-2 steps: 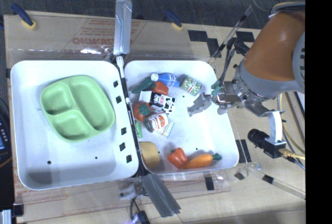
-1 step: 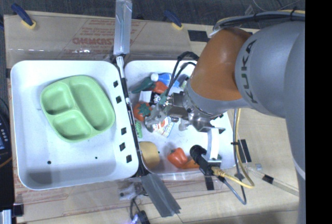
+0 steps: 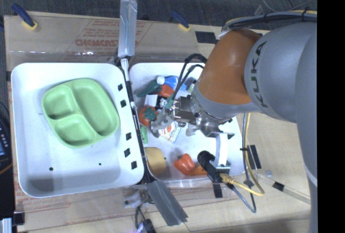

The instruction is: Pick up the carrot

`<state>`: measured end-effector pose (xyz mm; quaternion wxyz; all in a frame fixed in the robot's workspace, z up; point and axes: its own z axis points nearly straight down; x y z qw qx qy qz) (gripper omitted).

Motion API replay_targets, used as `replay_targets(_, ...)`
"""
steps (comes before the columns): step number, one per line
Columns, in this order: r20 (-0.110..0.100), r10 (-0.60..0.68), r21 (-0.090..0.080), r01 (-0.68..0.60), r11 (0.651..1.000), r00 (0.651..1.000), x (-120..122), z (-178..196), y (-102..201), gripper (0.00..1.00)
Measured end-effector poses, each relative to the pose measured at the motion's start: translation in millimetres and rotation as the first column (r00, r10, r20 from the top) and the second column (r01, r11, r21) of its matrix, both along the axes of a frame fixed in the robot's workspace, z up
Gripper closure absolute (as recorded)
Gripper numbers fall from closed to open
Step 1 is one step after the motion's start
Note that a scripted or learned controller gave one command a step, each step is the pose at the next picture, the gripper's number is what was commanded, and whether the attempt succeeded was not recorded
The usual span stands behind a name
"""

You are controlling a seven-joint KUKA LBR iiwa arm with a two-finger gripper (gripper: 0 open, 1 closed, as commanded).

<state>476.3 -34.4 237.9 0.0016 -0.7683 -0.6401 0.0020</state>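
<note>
Camera view finds the gripper [image 3: 161,121], its opening impossible to judge, low amid right-bin clutter, risking seizing a neighbouring toy while the carrot [image 3: 186,163] lies nearer.

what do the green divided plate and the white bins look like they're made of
Green divided plate: likely molded plastic, matte pale green, with soft rounded compartment ridges. Left white bin and right white bin: probably thin plastic, smooth and slightly glossy, with rounded corners.

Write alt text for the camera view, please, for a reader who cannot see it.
A grey and orange robot arm reaches into the right bin, its gripper low among cluttered small objects. The left bin holds a green divided plate.
</note>
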Motion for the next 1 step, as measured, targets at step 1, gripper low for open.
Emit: replay_targets(1, 0.003, -0.029, 0.0, 0.029, 1.0, 1.0, 79.2, 38.7, -48.3, 0.0)
